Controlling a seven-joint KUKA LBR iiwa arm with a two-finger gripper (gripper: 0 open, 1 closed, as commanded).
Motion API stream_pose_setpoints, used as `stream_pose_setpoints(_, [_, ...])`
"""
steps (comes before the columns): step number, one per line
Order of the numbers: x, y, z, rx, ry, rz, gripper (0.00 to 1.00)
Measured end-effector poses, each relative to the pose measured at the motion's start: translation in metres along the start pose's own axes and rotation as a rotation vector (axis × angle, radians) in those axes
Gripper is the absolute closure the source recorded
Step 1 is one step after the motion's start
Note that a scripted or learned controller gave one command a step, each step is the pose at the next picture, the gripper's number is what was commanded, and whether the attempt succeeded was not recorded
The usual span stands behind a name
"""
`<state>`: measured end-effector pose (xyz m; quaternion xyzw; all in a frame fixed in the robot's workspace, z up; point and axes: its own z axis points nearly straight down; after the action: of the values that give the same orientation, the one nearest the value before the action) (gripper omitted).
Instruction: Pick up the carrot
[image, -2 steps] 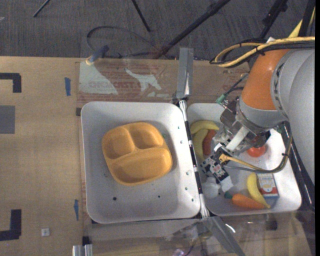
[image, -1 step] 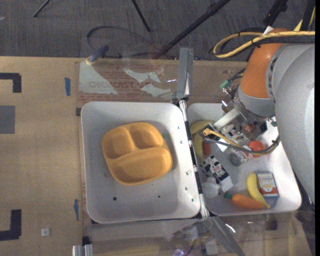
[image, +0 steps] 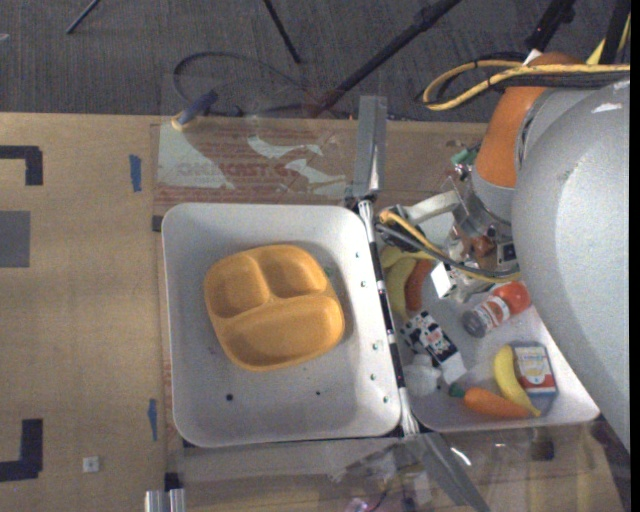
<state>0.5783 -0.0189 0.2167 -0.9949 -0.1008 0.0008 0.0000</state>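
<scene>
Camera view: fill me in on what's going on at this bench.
A grey robot arm reaches into the right bin, its pincer low near the back among the clutter. The carrot lies untouched near the front edge, beside a banana. The left bin holds a yellow divided plate.

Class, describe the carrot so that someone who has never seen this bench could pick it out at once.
Start at the right-hand white bin, the cluttered one. Go to its near edge: the carrot lies there, just below the yellow banana. It is the orange tapered piece with a small green tip.
</scene>
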Motion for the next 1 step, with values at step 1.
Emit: stream_pose_setpoints(1, [-0.0552, 0.0118, 0.0187, 0.004, -0.003, -0.459, 1.0])
